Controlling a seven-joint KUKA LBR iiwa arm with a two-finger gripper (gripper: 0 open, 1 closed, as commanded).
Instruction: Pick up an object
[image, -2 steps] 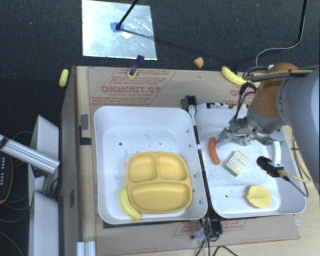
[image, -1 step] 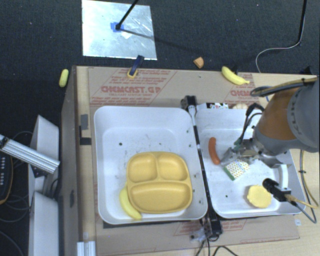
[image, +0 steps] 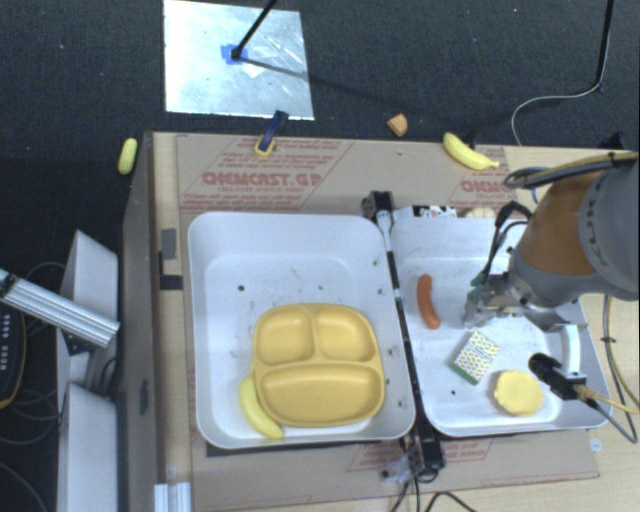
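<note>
My hand low over right bin middle, finger state unclear; hot dog just beside, likely target; checkered packet nearer front edge.

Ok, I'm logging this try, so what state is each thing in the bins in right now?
Claw: low in the right bin, over bare floor.
Hot dog: lying flat, left of the claw, untouched.
Checkered packet: lying flat, below the claw.
Yellow round piece: resting near the front rim.
Yellow divided plate: upright in the left bin.
Banana: lying against the plate's front-left edge.
</note>
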